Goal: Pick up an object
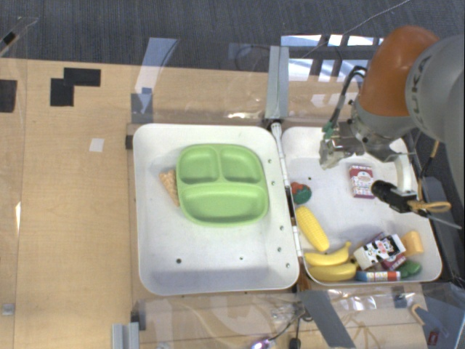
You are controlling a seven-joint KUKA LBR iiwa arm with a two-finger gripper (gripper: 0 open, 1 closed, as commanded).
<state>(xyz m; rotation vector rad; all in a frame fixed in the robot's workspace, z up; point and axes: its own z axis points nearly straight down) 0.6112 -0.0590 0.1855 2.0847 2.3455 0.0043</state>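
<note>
With the gripper (336, 150) near the right bin's (309, 142) far edge, finger state indiscernible, you risk closing on bare floor, missing the red-and-white carton (360, 179).

This looked like a robotics lab. A grey arm (429, 86) reached over a wooden bench (65, 217) bearing two white bins (156, 267) of toy food, with clear guard panels, loose cables and dark carpet (182, 6) around.
</note>
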